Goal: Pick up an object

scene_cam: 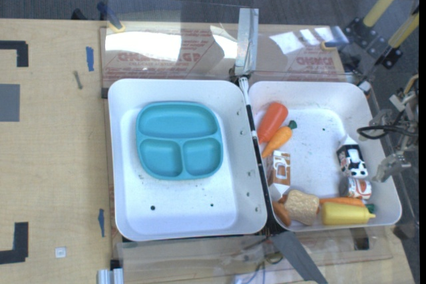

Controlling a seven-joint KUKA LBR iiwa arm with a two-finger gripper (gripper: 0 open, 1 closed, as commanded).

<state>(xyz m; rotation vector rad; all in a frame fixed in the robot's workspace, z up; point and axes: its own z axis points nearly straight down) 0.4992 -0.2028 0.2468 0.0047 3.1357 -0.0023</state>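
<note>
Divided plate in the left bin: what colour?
Light blue, a solid turquoise shade. The divided plate shows clearly in the camera view, lying in the left bin.

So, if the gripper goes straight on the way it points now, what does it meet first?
Probably the black-and-white toy, just left of the gripper at the right bin rim; its exact heading and height are unclear.

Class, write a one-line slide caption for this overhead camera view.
Left bin holds a blue divided plate; right bin holds toy carrots, a cow figure and a yellow bottle.
</note>
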